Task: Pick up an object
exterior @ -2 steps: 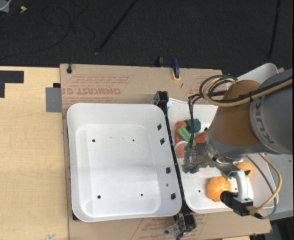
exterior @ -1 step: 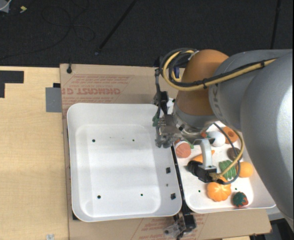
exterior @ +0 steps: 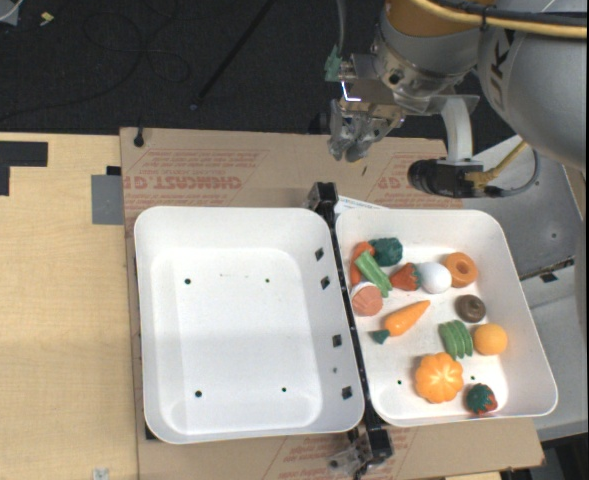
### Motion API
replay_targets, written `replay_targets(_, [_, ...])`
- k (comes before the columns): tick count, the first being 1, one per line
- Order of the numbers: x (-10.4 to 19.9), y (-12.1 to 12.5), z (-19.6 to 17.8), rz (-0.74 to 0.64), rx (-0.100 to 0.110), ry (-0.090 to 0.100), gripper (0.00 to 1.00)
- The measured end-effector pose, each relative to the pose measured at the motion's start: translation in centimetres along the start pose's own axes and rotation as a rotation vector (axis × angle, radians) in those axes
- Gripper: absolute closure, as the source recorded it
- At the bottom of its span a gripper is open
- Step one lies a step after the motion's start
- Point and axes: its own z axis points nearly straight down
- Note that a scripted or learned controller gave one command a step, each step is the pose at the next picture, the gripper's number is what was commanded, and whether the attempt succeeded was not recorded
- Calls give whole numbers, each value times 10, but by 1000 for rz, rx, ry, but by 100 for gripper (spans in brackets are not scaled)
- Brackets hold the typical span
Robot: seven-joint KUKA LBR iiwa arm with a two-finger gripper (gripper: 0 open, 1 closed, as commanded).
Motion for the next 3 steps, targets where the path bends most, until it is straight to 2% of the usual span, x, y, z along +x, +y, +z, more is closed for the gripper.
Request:
replay_targets(1, [54, 11, -135, -2, 5, 1, 100])
replay_targets(2, [-31, -10, -127, 10, 23, -4, 100])
replay_targets(3, [-70, -21, -126, 6, 23, -2, 100])
